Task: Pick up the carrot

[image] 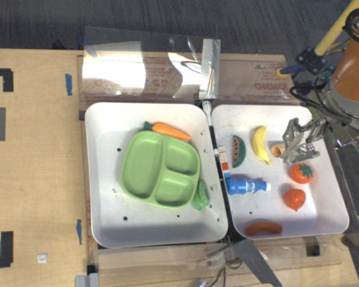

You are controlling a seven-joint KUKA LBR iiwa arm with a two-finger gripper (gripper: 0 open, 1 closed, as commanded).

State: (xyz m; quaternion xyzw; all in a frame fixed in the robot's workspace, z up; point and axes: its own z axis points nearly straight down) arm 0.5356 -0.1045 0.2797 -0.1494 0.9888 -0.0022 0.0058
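Orange carrot (171, 131) lies in the left bin (102, 160), touching the green tray's (161, 169) far rim. Gripper (297, 145) hovers over the right bin, finger spacing indeterminate; approach should align across the carrot's width.

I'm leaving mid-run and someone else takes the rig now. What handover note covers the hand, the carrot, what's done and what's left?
Hand: over the right white bin, above the round red tomato with green top; nothing visibly held, finger state unclear.
Orange carrot: in the left white bin, lying against the far edge of the green divided plastic plate.
Done: nothing yet; carrot untouched.
Left: cross to the left bin, grasp the carrot, lift.
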